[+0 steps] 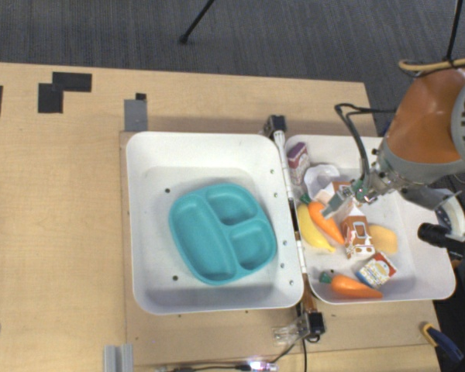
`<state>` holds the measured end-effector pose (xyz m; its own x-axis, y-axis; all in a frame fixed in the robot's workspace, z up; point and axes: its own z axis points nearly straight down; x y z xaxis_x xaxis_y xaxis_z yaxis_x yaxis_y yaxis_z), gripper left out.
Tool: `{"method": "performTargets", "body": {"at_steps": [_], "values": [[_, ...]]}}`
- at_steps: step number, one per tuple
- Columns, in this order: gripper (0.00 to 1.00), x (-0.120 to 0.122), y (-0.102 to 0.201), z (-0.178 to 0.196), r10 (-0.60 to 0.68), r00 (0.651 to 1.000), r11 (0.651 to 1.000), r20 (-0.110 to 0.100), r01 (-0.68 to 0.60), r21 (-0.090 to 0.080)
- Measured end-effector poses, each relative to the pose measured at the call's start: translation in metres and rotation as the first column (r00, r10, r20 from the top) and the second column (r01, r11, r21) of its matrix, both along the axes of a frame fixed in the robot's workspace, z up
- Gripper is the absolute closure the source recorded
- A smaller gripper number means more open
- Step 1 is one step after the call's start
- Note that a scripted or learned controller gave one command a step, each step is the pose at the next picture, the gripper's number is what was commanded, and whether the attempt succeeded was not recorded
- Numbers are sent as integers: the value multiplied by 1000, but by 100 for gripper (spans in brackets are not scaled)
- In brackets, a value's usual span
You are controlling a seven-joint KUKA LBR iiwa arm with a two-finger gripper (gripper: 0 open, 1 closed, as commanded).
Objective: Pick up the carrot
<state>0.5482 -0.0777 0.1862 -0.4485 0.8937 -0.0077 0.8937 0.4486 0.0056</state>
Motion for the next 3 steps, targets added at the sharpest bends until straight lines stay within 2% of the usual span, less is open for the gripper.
{"method": "performTargets", "body": {"at_steps": [1, 2, 3], "values": [[0, -2, -15, -87, 114, 993, 993, 5, -114, 0], [0, 28, -22, -98, -71, 997, 997, 4, 71, -2], [100, 31, -20, -86, -67, 998, 998, 12, 67, 0]]}}
